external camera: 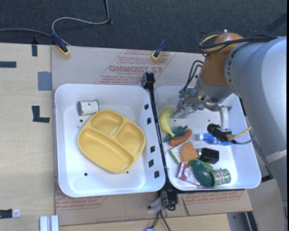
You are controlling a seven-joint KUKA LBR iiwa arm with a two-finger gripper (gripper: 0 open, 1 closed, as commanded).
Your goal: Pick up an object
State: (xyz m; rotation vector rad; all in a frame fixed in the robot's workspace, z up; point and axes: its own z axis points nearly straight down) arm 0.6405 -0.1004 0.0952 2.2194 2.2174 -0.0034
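Observation:
My gripper hangs over the upper left part of the right bin, just right of a yellow banana. A green and orange toy vegetable lies right below it. Further down sit a toast-like slice, a dark green avocado shape, a green can, a black block and a blue bottle. Nothing shows between the gripper's fingers.
The left bin holds a yellow divided plate and a small white cup lying on its side. A black divider clip sits where the bins meet. The arm's grey body covers the right bin's far right side.

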